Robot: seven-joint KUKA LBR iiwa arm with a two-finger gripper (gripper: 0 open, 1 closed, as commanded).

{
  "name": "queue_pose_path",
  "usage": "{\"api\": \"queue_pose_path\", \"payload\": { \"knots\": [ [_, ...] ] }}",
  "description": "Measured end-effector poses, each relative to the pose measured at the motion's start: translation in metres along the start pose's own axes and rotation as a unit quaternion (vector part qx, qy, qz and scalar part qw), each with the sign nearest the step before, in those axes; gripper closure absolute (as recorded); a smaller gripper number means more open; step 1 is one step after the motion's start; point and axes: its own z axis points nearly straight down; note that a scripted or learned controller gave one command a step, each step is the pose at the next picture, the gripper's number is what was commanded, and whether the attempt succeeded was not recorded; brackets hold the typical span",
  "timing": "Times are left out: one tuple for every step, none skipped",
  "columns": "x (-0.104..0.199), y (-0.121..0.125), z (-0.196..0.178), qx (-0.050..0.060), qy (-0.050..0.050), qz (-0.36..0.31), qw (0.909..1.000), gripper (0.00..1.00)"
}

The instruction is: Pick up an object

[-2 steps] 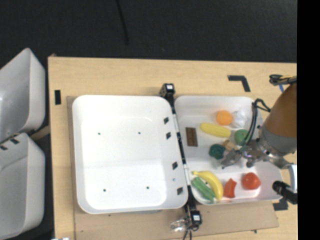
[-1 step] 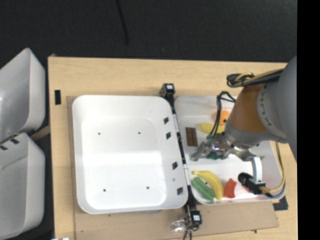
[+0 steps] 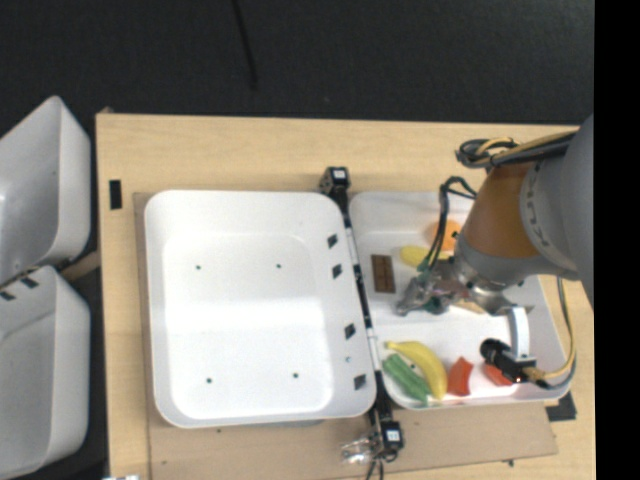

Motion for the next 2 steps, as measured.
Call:
{"api": "queue_pose_path", "payload": {
  "knots": [
    [0.06, 0.067, -0.086, 0.006, 0.004, -0.005, 1.0, 1.0],
    [0.143, 0.05, -0.081, 0.013, 0.005, -0.005, 0.9999, 1.0]
  ]
}}
